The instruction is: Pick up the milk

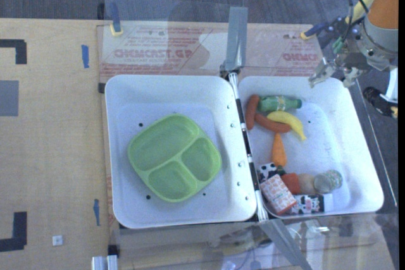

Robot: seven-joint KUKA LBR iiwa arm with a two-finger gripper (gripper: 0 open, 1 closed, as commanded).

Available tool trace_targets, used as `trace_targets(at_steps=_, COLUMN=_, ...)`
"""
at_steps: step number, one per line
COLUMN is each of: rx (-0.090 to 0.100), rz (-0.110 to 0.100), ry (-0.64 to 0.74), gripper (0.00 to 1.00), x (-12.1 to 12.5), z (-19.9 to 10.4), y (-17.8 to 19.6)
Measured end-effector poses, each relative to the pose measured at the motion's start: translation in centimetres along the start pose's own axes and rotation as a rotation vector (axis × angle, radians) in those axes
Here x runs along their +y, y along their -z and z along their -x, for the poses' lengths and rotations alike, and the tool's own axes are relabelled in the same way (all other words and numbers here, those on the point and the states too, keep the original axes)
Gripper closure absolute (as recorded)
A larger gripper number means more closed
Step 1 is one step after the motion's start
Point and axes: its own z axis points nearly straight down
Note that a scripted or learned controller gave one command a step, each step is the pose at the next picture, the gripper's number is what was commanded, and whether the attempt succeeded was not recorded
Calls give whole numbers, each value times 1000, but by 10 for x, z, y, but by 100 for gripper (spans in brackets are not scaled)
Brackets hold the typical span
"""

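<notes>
I should bring the gripper (333, 73), jaws apparently wide, down to the milk carton (314, 203) at the right bin's (364, 155) near edge.

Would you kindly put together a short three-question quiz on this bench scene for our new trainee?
1. True or false: the green divided plate lies in the left bin.
2. Where does the gripper hang? A) over the plate B) above the right bin's far right corner C) beside the milk
3. Fill in: the yellow banana lies just below the green ____.

Key: 1 true; 2 B; 3 bottle.
</notes>
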Motion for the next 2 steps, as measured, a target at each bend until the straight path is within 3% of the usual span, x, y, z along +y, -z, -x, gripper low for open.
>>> trace_targets(at_steps=1, rx=0, rz=0, ry=24, gripper=0, x=-53, z=7, y=-111)
trace_targets(at_steps=2, rx=-4, rz=-37, ry=-55, gripper=0, x=-4, z=-39, y=-130)
